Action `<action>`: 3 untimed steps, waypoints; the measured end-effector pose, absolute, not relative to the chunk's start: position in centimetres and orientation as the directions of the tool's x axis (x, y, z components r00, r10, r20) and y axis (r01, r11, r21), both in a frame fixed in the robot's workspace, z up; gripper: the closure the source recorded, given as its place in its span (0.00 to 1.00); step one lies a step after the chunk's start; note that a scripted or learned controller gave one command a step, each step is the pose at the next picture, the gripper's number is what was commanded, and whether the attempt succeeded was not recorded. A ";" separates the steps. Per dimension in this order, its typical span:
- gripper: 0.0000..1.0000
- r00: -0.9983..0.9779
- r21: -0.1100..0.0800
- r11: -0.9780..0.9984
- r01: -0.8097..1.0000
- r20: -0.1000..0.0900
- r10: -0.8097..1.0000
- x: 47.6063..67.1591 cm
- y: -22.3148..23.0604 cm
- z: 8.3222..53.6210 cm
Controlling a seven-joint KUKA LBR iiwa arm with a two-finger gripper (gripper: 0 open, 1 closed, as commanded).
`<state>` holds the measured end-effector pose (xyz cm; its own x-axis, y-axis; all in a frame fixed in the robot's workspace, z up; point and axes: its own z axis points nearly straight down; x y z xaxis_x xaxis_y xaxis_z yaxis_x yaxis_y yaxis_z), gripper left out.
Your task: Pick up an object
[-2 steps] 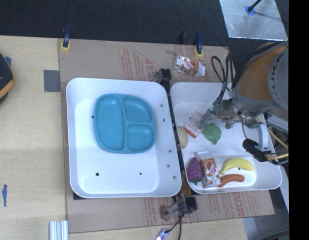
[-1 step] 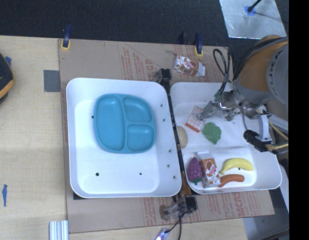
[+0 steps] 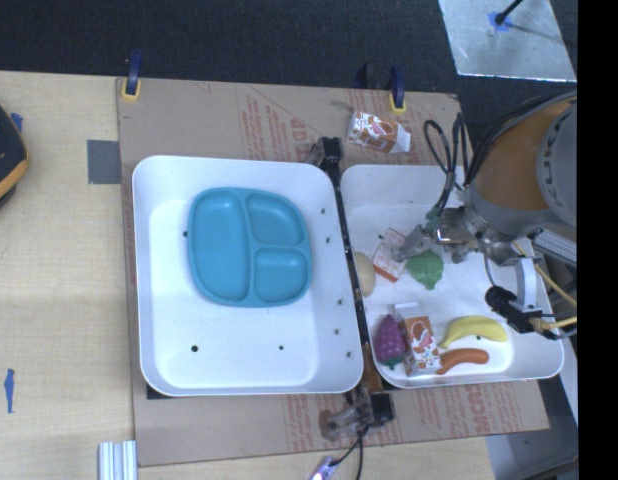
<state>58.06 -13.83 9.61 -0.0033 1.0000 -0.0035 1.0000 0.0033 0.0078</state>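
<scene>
The right bin holds a green toy, a small red-and-white packet, a cream piece, purple grapes, a small printed carton, a banana and a red sausage. My gripper reaches in from the right and hangs low over the middle of this bin, just above the green toy and beside the packet. Whether it touches either one is unclear.
The left bin carries a blue divided plate. Another snack packet lies on the cardboard behind the right bin. Cables hang by the arm's wrist. A black-and-yellow device sits at the far left.
</scene>
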 end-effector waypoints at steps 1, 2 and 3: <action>1.00 -0.007 0.006 0.007 1.000 -0.001 1.000 58.1 -13.8 10.7; 0.00 -0.008 0.005 0.008 1.000 -0.001 1.000 58.1 -13.8 10.7; 0.00 -0.006 0.005 0.006 1.000 0.001 1.000 57.8 -14.2 9.6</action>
